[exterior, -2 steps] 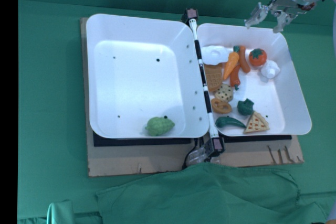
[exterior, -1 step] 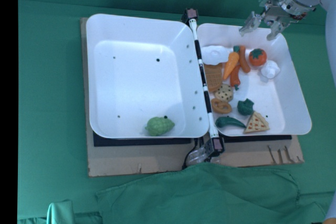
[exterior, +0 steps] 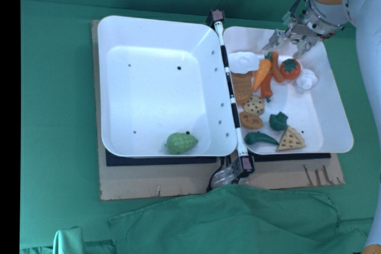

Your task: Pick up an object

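My gripper (exterior: 284, 48) hangs at the far side of the right bin (exterior: 333, 122), fingers spread open with nothing held between them. Just below the fingertips lie a red tomato (exterior: 290, 68), an orange carrot (exterior: 262, 73) and a red sausage (exterior: 275, 68). Beside these are a white piece (exterior: 244, 60) and a white lump (exterior: 307, 79). Nearer the front lie a waffle (exterior: 241, 87), a cookie (exterior: 253, 105), a pretzel (exterior: 250, 121), a dark green floret (exterior: 278, 121), a green pepper (exterior: 259, 138) and a pizza slice (exterior: 290, 140). A light green artichoke (exterior: 180, 142) rests in the left bin (exterior: 119, 38).
The two bins meet at a black-and-white divider rail (exterior: 229, 92). They sit on a cardboard sheet (exterior: 149, 184) over green cloth. Rumpled green fabric (exterior: 238, 220) lies in front. The arm (exterior: 363, 38) comes down along the right side.
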Tool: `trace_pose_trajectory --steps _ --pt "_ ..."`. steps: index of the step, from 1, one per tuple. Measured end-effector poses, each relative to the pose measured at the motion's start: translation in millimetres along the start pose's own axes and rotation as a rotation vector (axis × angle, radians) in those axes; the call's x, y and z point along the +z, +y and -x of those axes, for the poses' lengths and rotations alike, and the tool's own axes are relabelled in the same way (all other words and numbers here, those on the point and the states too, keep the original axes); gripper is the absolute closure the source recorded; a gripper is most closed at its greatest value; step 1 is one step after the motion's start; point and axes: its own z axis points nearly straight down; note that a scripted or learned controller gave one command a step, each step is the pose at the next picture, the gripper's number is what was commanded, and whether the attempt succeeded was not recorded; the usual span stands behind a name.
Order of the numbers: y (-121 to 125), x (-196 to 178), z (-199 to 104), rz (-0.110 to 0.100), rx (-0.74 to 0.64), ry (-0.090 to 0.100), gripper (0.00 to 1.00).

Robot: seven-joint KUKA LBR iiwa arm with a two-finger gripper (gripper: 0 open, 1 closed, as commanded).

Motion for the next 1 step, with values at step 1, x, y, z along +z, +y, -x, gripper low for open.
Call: trace_pose_trajectory --steps 1 --pt "1.8 30.3 1.3 0.009 -0.001 -0.002 0.0"
